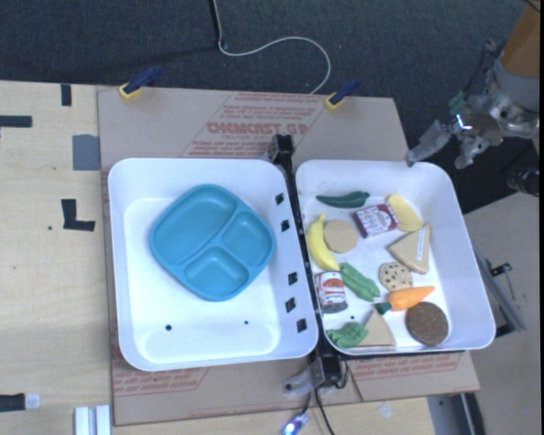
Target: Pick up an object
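Hovering my gripper (442, 145), claw apart and holding nothing, at the right bin's (462, 208) 1 o'clock corner, I need to drop onto the banana (321, 245).

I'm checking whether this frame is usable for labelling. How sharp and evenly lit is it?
In the camera view, the blue tray and the food items, like the banana, are sharp; light is even, with soft shadows along the left bin walls; the gripper near the upper right looks slightly blurred.
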Robot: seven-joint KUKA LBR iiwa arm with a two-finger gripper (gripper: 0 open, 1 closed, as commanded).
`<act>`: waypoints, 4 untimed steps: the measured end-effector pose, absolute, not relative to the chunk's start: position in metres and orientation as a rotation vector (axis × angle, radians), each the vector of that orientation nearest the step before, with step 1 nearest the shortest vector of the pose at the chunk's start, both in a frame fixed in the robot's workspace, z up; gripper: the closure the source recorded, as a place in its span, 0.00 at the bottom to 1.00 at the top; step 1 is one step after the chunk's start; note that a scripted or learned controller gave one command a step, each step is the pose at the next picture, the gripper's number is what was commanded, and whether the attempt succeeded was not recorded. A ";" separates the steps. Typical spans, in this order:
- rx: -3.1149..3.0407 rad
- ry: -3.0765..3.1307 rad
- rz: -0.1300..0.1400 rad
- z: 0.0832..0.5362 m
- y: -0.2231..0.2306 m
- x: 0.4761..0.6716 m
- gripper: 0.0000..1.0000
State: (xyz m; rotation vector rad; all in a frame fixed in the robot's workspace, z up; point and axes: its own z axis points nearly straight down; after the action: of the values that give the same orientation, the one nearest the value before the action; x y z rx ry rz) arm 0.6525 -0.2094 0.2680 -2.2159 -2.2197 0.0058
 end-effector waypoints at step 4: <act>-2.214 -2.230 -0.001 0.440 -0.028 0.503 0.00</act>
State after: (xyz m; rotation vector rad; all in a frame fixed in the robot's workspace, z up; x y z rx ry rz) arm 0.5031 -0.0279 0.4405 -2.2138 -2.2300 -0.0009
